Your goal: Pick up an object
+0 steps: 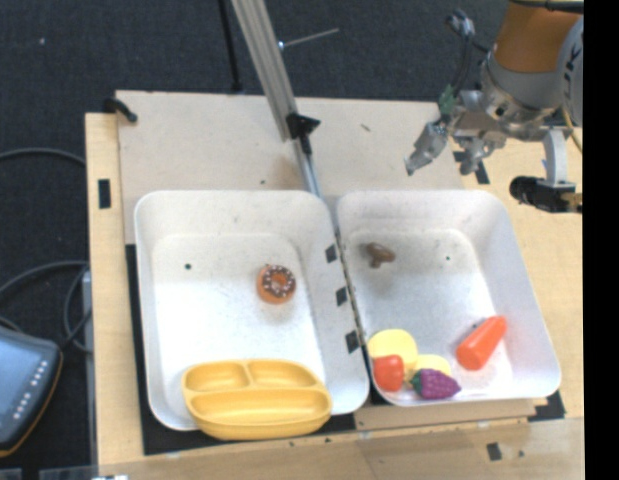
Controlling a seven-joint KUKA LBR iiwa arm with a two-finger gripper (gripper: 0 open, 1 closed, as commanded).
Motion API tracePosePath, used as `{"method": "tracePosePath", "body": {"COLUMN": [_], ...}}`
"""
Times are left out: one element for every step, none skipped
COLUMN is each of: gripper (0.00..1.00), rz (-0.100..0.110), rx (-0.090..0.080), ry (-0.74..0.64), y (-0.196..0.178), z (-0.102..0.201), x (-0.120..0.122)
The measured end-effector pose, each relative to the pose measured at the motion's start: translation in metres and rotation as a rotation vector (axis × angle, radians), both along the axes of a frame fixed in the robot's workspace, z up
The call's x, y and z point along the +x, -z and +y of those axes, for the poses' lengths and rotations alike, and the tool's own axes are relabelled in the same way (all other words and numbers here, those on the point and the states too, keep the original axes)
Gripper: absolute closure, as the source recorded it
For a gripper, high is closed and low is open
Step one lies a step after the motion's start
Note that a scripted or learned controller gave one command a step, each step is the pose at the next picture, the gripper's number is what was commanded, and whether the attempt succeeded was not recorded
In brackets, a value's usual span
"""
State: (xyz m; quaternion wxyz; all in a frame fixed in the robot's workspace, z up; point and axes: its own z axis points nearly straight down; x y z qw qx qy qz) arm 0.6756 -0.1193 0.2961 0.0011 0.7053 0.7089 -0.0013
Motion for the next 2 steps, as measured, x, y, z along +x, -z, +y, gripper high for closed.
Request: {"method": "tracePosePath", "body": {"gripper": [0.0, 0.0], "rz": [0.006, 0.003], "rx": [0.004, 0.003], "ry": [-0.001, 0.006], "y": [0.1, 0.095], "z": [0.07, 0.101], "x": [0.013, -0.086]}}
